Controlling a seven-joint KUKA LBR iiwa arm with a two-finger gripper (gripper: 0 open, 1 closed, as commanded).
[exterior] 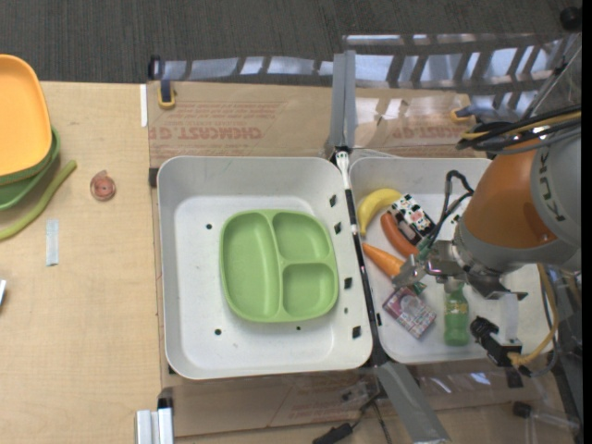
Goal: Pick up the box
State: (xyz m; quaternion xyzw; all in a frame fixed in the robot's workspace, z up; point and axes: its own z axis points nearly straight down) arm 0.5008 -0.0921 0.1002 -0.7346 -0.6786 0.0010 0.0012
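Note:
A small pink and purple patterned box (410, 311) lies flat near the front of the right bin (532, 326). A second small box (412, 216), white with black and red marks, sits further back beside the banana (374, 207). My gripper (421, 270) hangs low over the right bin, just above and behind the pink box, between the carrot (383, 259) and the green bottle (456, 317). The grey arm with its orange band (509, 206) covers the bin's right half.
A red sausage-like piece (399, 235) lies between the carrot and the white box. The left bin (185, 276) holds a green divided plate (279, 265). On the bench at far left are stacked orange and green plates (20, 128) and a small pink item (103, 186).

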